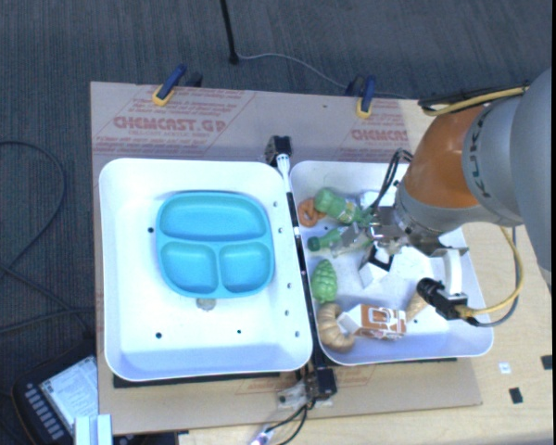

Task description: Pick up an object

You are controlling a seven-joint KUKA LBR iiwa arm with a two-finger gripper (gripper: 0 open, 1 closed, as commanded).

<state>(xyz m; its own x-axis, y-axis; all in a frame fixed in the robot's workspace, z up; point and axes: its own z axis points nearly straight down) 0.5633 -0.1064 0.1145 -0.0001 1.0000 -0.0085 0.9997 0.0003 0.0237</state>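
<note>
The jaws (pixel 369 239) hung low inside the right bin (pixel 473 341), near its middle, though whether they were parted or closed on anything could not be told from the camera view. Just to their left lay a green toy (pixel 338 206) and a smaller green piece (pixel 326 240), with an orange ring (pixel 309 213) beyond and a green ridged object (pixel 324 280) below. A tan pastry (pixel 334 325) and a small carton (pixel 382 321) lay nearer the front wall, while the left bin (pixel 130 341) held a blue divided tray (pixel 214 243).
</note>
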